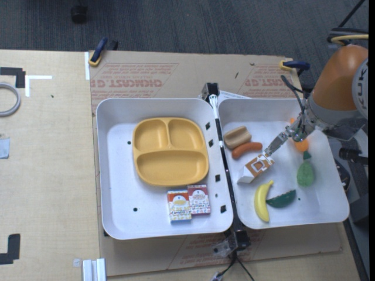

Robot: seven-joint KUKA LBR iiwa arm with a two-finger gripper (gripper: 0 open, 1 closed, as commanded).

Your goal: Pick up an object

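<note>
Dark grey carpet lies beyond a light wooden bench (47,180), on which a sheet of brown cardboard (152,78) carries two shallow white bins side by side. From the right, a grey arm with an orange band (345,78) reaches over the right bin (328,212). Its gripper (270,149) points down and to the left, hovering just above a small orange-and-white carton (258,168) that lies tilted near the middle of that bin. Whether the pincer is spread or pressed together cannot be told from this angle, and nothing is seen pinched in it.

Just left of the gripper lie a toy bread bun (236,136) and, touching it below, a toy sausage (246,149). To the right, partly hidden behind the wrist, sits a small orange object (301,145), with a green toy vegetable (305,174) near it. Toward the front of the bin, a yellow toy banana (262,201) touches a dark green toy leaf (282,198).

Across the divider, the left bin (114,215) holds a yellow divided plate (170,151) with three compartments. Just in front of it, two small red-and-white boxes (188,203) lie side by side, touching. Blue clamps (97,51) grip the far edge of the cardboard.
</note>
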